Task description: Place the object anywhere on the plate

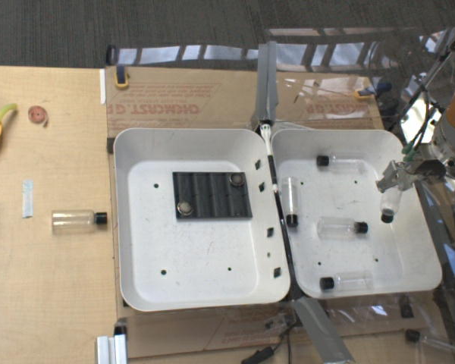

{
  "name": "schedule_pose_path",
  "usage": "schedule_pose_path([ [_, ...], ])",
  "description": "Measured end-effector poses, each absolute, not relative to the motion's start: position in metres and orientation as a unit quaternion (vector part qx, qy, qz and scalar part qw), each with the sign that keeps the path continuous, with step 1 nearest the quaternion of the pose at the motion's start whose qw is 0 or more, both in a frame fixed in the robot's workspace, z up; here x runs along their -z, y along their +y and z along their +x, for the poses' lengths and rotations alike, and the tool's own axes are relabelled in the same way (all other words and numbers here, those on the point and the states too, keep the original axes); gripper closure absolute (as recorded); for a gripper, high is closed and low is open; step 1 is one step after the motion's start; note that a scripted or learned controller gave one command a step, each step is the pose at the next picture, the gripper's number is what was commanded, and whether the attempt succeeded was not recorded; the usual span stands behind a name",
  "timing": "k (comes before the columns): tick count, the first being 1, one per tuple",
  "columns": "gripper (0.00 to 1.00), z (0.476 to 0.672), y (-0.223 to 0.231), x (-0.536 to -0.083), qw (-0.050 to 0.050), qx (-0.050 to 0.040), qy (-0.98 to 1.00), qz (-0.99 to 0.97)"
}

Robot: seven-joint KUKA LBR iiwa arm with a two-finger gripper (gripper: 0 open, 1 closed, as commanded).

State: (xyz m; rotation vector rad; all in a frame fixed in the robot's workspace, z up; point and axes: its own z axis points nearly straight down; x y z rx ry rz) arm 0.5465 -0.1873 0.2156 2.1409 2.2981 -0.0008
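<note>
Bench: we note a pale wood top, brown cardboard under two white bins, dark carpet behind.
Plate: black ribbed rectangle, left bin.
Vial: clear plastic, black cap, over right bin, pinched upright by gripper.
Writing: mirrored cardboard print, unreadable to us.

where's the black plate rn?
The black plate lies flat in the left bin, toward its upper middle, with two small round caps resting on it.
</note>
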Motion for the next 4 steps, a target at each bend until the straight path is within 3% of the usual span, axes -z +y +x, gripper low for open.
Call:
schedule_pose_path([
  [1, 1.0, 0.497, -0.107, -0.255, 0.0, 0.0008, 0.751, 0.66],
  [2, 1.0, 0.478, -0.036, -0.264, -0.001, 0.0011, 0.807, 0.591],
  [3, 1.0, 0.659, -0.03, -0.19, 0.0, 0.0012, 0.842, 0.539],
  [4, 1.0, 0.586, -0.157, -0.209, 0.001, 0.0006, 0.871, 0.492],
])
